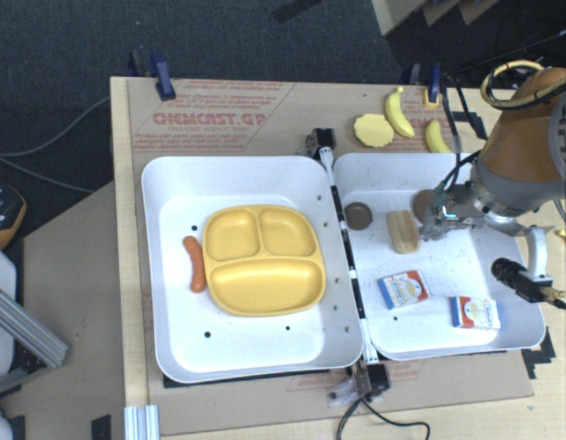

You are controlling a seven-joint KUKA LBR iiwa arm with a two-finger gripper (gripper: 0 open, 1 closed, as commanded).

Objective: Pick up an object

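Hand (433, 216) low in right bin (503, 333), grip unclear | beside tan rounded block (405, 232) | flat brown disc (358, 215)

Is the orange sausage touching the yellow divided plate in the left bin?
Apart. In the camera view, a thin strip of white bin floor shows between the orange sausage and the left rim of the yellow divided plate, along the sausage's whole length.

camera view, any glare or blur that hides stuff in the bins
Camera view: even light and soft shadows; the yellow plate shows mild sheen, the small boxes look soft with unreadable print, and the gripper is a blurry, dark patch beside the tan block.
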